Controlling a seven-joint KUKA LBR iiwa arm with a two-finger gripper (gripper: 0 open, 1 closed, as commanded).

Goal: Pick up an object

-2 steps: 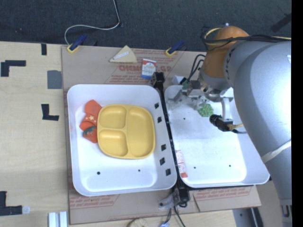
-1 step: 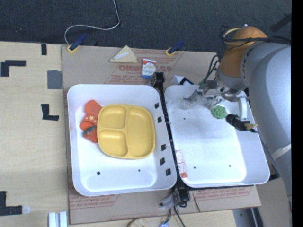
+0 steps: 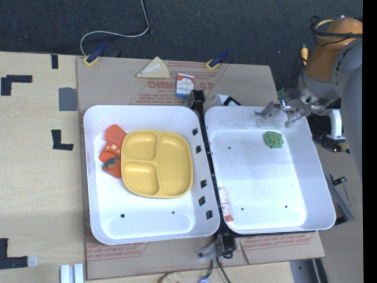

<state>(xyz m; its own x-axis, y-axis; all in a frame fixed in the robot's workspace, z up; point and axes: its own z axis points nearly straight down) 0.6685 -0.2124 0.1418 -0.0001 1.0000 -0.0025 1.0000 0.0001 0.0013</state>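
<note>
A small green, bumpy object point(image 3: 273, 139) lies in the right bin point(image 3: 259, 205), near its far right corner. My gripper point(image 3: 277, 115) hangs over the bin's far rim, just above and beyond the green object and apart from it. Its fingers are open with nothing between them. In the left bin point(image 3: 147, 223) a yellow divided plate point(image 3: 158, 163) lies flat. Red and orange toy pieces point(image 3: 112, 151) are tucked against the plate's left edge.
A small red and white carton point(image 3: 185, 86) and a tan wedge point(image 3: 154, 68) sit on the cardboard behind the bins. Blue clamps point(image 3: 94, 55) hold the cardboard's far edge. A black hinge strip point(image 3: 205, 158) runs between the bins. The grey and orange arm point(image 3: 336, 52) stands at the right.
</note>
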